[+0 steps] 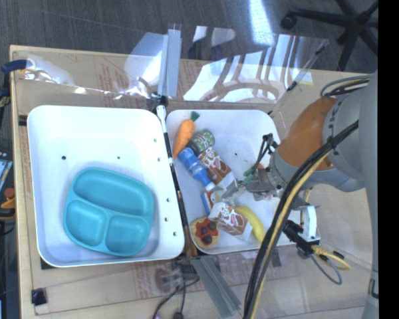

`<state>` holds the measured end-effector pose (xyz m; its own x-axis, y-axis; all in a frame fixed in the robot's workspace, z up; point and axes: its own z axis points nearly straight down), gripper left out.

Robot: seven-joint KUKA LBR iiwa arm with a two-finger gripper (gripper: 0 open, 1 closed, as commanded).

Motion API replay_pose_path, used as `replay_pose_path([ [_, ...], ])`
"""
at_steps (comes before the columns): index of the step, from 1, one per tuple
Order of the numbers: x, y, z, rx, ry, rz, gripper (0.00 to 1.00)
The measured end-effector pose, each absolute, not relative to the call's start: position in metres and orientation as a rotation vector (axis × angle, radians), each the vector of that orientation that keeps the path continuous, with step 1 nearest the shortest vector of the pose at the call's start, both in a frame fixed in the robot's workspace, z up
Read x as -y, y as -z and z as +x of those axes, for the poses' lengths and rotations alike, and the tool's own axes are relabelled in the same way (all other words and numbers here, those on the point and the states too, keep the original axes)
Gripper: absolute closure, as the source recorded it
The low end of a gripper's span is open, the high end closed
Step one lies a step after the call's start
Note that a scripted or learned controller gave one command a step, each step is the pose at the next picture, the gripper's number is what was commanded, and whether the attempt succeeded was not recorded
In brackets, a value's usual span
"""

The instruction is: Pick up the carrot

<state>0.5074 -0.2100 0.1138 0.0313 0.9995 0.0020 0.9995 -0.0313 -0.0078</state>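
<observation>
The carrot (184, 133), orange with a green top, lies at a slant in the back left corner of the right bin (243, 121), close to the wall between the bins. My gripper (243, 186) hangs low over the middle of that bin, to the right of and nearer than the carrot, well apart from it. It sits just beside a blue bottle and a brown packet. Nothing shows in its grasp.
Beside the carrot lie a green can (203, 140), a blue bottle (196, 168) and a brown packet (217, 166). A banana (253, 223), a red-and-white packet (229, 219) and a pizza toy (205, 232) lie at the front. The left bin (86, 128) holds a teal divided plate (110, 211).
</observation>
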Motion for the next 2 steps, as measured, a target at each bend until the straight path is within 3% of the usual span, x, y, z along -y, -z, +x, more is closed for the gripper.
replay_pose_path([
  [1, 0.21, -0.1, 0.491, 2.2, 0.015, -2.263, 0.0],
  [2, 0.116, -0.094, 0.478, 2.299, 0.001, -2.154, 0.0],
])
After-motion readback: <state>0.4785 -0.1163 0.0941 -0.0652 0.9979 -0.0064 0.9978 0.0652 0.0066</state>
